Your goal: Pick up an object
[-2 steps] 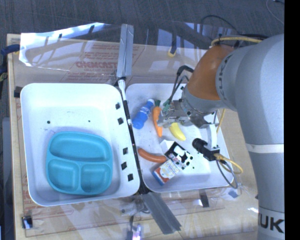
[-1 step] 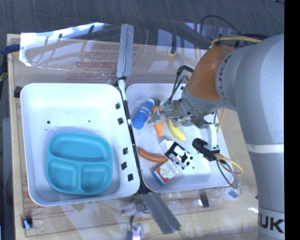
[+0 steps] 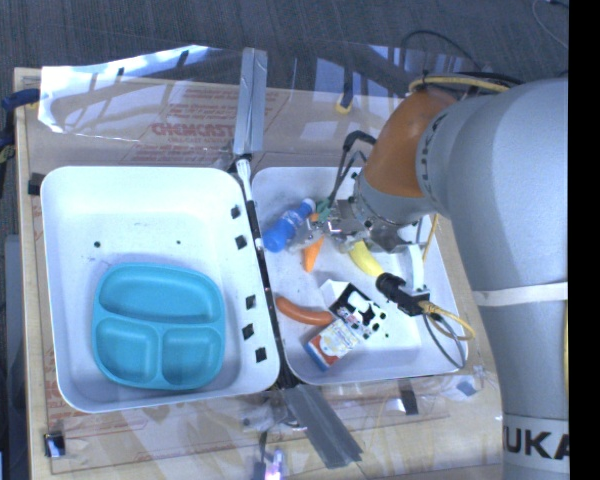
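In the right bin (image 3: 432, 353), the end effector (image 3: 332, 220) is down low among the clutter, arm (image 3: 450, 168) slanting in from the right. It looks lined up on the blue bottle (image 3: 285, 229), which lies on its side against the divider, small and rounded with a pale cap. Whether the tool is open or closed I can't tell; the wrist hides it. An orange carrot (image 3: 311, 255) sits just beside, a yellow piece (image 3: 365, 259) under the wrist, a printed box (image 3: 346, 328) nearer the front. The left bin (image 3: 70, 193) holds a blue tray (image 3: 160, 325).
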